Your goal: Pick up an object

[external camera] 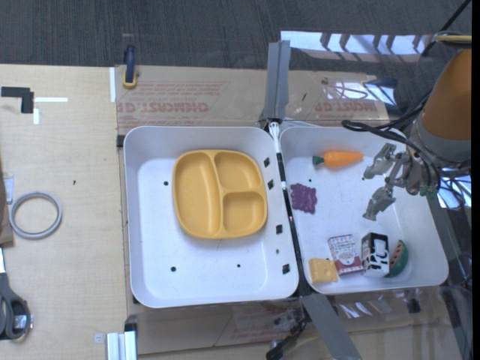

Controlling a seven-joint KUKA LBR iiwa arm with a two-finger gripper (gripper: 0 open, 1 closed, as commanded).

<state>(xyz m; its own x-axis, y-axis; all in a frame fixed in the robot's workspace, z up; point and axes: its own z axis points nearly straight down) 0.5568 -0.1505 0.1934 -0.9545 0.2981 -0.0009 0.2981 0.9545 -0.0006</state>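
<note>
The end effector (381, 180) hangs over the right bin (427, 276), in its upper right part, with its two fingers (377, 201) spread apart and nothing between them. It comes from the grey arm (450, 118), which enters from the right side. The nearest thing is the toy carrot (339, 158), lying flat near the back wall of the bin, to the left of the end effector and a little above it in the view. Further left lies a small purple piece (303, 197), perhaps toy grapes. At the front of the bin a group lies close together: a yellow wedge like cheese (322, 270), a small red and white packet (343, 253), a black and white carton (376, 253) and a watermelon slice (400, 258). I judge that the carrot is the easiest object to take, because it is apart from the others. It seems light and stiff, probably smooth plastic, so it can slip or roll; the fingers should close across its thick orange body, not on the thin tip or the green top. The left bin (150, 276) holds a yellow divided plate (220, 193). On the desk (67, 276) at the left lies a grey ring (34, 214).
</note>
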